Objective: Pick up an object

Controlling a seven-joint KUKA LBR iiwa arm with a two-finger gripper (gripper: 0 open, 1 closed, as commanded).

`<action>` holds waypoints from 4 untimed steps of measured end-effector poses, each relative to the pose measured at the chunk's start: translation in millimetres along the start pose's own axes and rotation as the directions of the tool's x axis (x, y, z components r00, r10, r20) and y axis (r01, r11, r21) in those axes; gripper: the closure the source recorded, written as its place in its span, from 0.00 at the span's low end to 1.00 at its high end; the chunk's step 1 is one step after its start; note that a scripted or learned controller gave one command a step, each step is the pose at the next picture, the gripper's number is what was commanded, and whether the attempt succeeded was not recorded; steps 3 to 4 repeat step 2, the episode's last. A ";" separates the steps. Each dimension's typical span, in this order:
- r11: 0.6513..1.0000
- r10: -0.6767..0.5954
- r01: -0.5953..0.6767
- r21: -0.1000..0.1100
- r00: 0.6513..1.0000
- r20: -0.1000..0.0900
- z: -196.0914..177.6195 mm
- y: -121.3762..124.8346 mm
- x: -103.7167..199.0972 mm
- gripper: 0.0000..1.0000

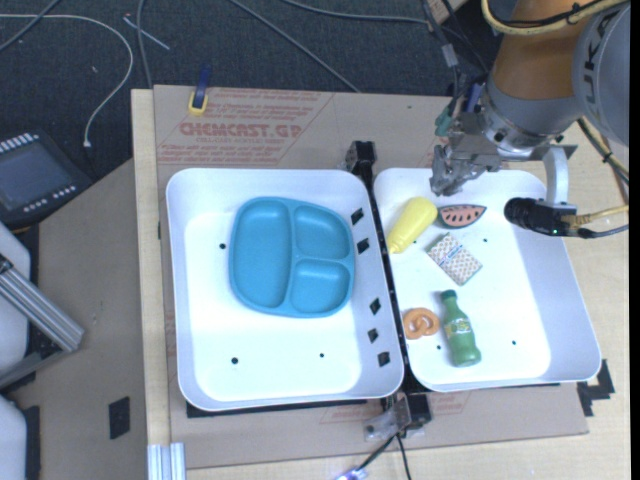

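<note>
The right bin (545, 308) holds a yellow bottle-shaped toy (410, 223), a watermelon slice (462, 214), a small patterned packet (455, 258), an orange pretzel-like ring (420, 322) and a green bottle (458, 329). My gripper (446, 181) hangs over the bin's back left corner, just above and behind the yellow toy and the watermelon slice. I see nothing between its fingers (438, 184).
The left bin (200, 298) carries a blue divided plate (292, 256). Black clamps (360, 156) run along the seam between the bins. A black cylinder with a cable (535, 215) juts over the right bin's back. Cables lie on the dark floor behind the bench.
</note>
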State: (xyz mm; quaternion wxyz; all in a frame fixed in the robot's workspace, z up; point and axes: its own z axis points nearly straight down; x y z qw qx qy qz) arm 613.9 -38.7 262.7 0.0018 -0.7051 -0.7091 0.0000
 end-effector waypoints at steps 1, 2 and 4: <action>1.000 0.002 -0.002 0.001 1.000 0.001 3.6 -20.9 41.3 1.00; 1.000 0.000 0.000 0.002 1.000 -0.001 21.5 -37.5 100.7 1.00; 1.000 0.000 0.000 0.002 1.000 -0.001 21.5 -37.5 100.7 1.00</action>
